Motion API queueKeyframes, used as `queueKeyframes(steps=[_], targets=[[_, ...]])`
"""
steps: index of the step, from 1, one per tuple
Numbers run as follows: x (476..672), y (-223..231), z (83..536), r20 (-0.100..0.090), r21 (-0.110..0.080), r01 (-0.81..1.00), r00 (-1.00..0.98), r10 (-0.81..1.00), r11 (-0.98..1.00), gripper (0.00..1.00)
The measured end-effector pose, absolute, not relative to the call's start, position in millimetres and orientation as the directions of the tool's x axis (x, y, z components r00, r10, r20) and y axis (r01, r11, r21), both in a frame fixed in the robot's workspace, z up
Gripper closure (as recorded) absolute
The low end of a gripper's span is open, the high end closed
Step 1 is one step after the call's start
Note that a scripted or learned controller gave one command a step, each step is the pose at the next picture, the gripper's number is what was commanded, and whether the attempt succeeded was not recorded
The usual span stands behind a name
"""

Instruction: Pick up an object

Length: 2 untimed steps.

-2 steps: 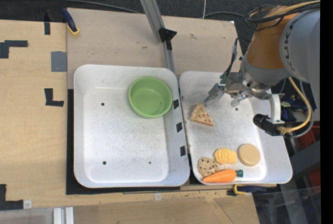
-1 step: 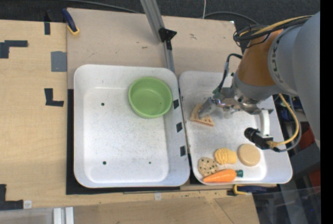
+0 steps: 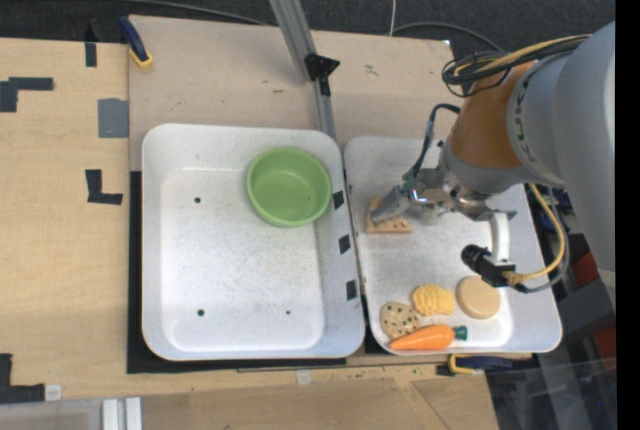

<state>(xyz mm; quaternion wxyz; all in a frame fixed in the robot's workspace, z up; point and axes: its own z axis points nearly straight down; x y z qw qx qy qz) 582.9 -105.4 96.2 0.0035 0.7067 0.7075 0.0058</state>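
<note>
My gripper (image 3: 400, 206) reaches down into the right bin (image 3: 440, 263) from the right, low over a tan wedge-shaped piece (image 3: 388, 221) near the bin's left wall. The wedge lies right at the fingertips, partly under them. I cannot make out whether it is gripped. Along the front of the same bin lie a speckled cookie (image 3: 399, 319), a yellow ridged piece (image 3: 433, 299), a round tan bun (image 3: 479, 298) and an orange carrot (image 3: 427, 338).
A green bowl (image 3: 289, 186) sits in the back right of the left bin (image 3: 200, 248). A metal pole (image 3: 290, 3) slants down to a clamp at the bins' back edge. Cables loop around the arm's wrist on the right.
</note>
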Motion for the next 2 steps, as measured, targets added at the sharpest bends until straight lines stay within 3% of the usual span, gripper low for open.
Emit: queueKeyframes(steps=[1, 2], targets=[[584.5, -105, 109, 0.002, 0.018, 1.000, -0.004, 1.000, 0.004, 1.00], [588.5, -100, 170, -0.001, 0.005, 1.000, -0.002, 1.000, 0.002, 1.00]])
